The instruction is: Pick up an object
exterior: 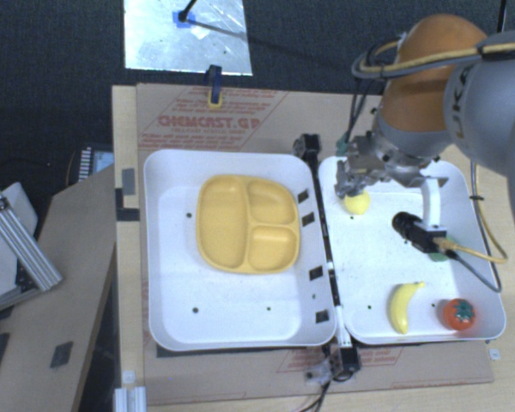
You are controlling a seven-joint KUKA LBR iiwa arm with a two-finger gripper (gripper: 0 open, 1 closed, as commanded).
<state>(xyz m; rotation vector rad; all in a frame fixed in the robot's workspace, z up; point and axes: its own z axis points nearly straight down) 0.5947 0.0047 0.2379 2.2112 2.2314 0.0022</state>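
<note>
White bins number two: one yellow tray [246, 223] left; one banana [402, 305], one tomato [457, 313] right; hand [354, 187] state unclear.

yellow divided tray [245, 224], left bin [167, 256], cardboard [210, 120]

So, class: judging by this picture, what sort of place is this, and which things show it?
Probably a robotics lab test bench, not a kitchen. A grey arm lowers its gripper over white bins holding what look like toy foods: a banana, a tomato, a yellow divided plate.

even bright overhead light; glare on foil sheet [187, 22]; soft shadows; slight blur
</note>
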